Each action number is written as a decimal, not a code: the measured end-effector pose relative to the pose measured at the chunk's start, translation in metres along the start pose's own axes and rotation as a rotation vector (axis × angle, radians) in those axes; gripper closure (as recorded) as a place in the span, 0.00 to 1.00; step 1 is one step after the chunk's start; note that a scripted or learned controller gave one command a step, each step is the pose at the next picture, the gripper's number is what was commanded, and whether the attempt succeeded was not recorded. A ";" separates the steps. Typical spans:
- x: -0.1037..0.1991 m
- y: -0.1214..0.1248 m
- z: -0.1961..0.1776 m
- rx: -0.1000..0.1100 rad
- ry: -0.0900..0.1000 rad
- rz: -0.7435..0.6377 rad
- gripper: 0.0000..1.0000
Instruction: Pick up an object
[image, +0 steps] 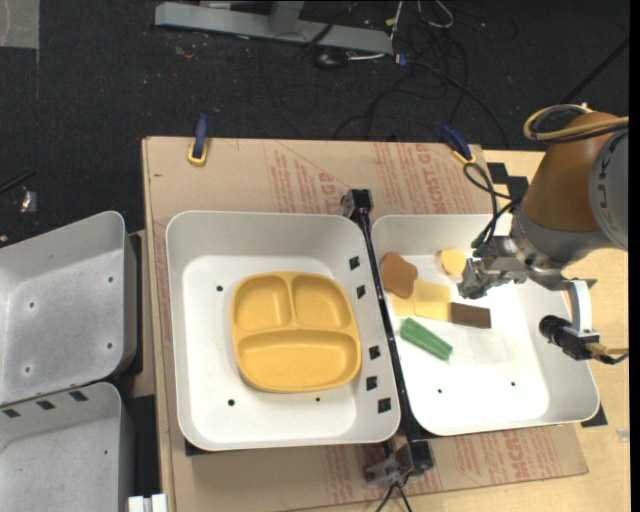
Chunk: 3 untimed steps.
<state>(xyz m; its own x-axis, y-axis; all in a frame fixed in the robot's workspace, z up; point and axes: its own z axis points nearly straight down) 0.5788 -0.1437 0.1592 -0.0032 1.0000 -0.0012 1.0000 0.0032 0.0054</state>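
Observation:
The right bin (520, 395) holds several small objects: a brown rounded piece (399, 273), a pale yellow block (431, 300), a yellow round piece (453, 262), a dark brown bar (471, 316) and a green stick (426, 338). My gripper (474, 282) hangs over the upper middle of this bin, just above the dark brown bar and to the right of the pale yellow block. Nothing shows between its tips. The orange-banded arm (570, 190) comes in from the right.
The left bin (200, 300) contains a yellow divided tray (296, 331). A black divider (375, 300) runs between the bins. Blue clamps (200, 140) hold the cardboard base at the back. White bin lids (60, 300) lie at the far left.

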 end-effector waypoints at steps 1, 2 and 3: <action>-0.006 -0.006 -0.058 0.000 -0.001 0.002 1.00; 0.000 -0.012 -0.115 -0.001 -0.001 0.000 1.00; 0.050 -0.008 -0.116 0.004 0.003 -0.004 1.00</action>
<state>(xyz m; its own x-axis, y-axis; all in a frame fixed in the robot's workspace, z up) 0.5702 -0.0939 0.2750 -0.0073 1.0000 0.0013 1.0000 0.0073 0.0010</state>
